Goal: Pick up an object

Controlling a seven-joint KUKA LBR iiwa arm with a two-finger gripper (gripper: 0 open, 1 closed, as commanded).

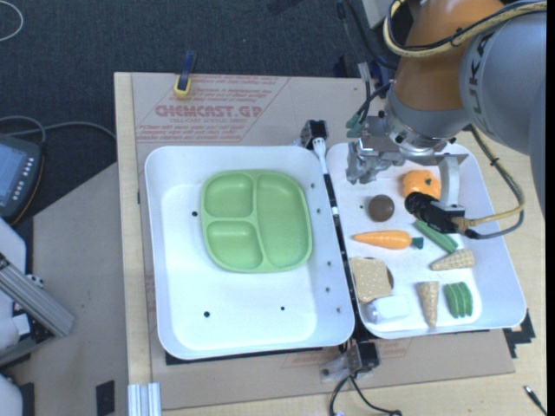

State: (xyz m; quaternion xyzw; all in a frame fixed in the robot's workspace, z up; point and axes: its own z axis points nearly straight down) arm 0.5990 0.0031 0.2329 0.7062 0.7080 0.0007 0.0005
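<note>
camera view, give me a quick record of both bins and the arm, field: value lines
left bin: shallow white bin holding a light green plastic divided plate with three compartments
right bin: shallow white bin with toy food
right bin contents: orange plastic carrot, round brown ball, orange round fruit, green pea pod, tan cone, tan bread slice, yellow corn piece
tool: over the right bin's far end, above the brown ball
tool holding: nothing visible

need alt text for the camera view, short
A grey and orange robot arm reaches from the right, its gripper over the top of the right bin, which holds toy food including a carrot and an orange. The left bin holds a green divided plate.
</note>
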